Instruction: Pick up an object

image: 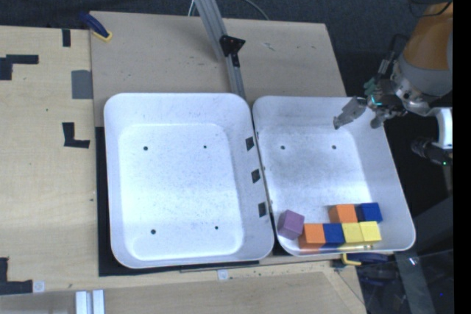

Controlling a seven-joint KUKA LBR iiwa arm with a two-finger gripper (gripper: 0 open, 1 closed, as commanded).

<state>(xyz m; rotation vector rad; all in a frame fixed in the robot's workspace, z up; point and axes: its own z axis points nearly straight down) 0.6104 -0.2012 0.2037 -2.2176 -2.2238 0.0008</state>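
We see the right bin (383, 158) holding little blocks (335, 226) bunched at its near edge. The gripper (360, 112) hangs over the far right rim, well apart from them, gripping nothing; we cannot tell more.

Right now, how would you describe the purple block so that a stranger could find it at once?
Look at the right bin of the two white bins, along its near edge where the coloured blocks cluster. The purple block sits at the cluster's left end, the only purple one, turned askew beside the orange block.

a slanted metal pole (210, 7) crosses the bench above a blue-yellow clamp (96, 26).
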